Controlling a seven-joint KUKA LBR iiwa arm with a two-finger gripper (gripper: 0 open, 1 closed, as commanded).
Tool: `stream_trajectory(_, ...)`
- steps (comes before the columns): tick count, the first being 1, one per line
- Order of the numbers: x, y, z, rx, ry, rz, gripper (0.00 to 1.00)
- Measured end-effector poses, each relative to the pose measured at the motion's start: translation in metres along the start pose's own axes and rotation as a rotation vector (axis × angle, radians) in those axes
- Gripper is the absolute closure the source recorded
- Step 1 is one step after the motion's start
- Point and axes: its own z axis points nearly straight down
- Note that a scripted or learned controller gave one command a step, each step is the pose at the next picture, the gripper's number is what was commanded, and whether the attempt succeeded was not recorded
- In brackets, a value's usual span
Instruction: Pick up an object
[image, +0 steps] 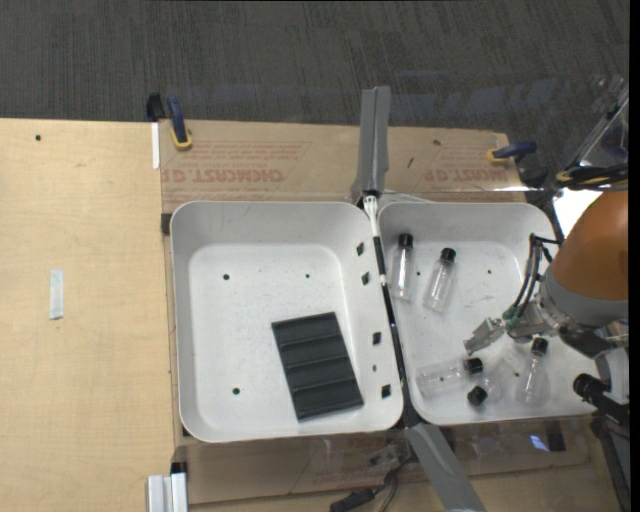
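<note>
Gripper (487, 338) sits low in the right bin (500, 214), just beside a lying vial (450, 375), probably lining up on it. Can't tell what state it's in. Two vials (403, 263) lean by the divider, another vial (531, 367) stands under the wrist, crowding things. Black ridged block (317, 364) lies alone in the left bin (190, 330).

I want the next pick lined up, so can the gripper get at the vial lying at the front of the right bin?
Probably yes. The gripper hangs just above the lying vial in the right bin, with nothing between them. A loose black cap sits close beside it.
</note>
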Motion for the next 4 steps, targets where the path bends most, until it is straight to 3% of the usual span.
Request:
stream_trajectory(1, -0.001, -0.0001, -0.0084, 0.0, 0.0, 0.003, 1.0)
stream_trajectory(2, -0.0009, 0.0, -0.0085, 0.0, 0.0, 0.003, 0.0)
stream_trajectory(3, -0.0021, -0.0001, -0.0171, 0.0, -0.001, 0.005, 1.0)
stream_trajectory(4, -0.002, 0.0, -0.0171, 0.0, -0.001, 0.005, 0.0)
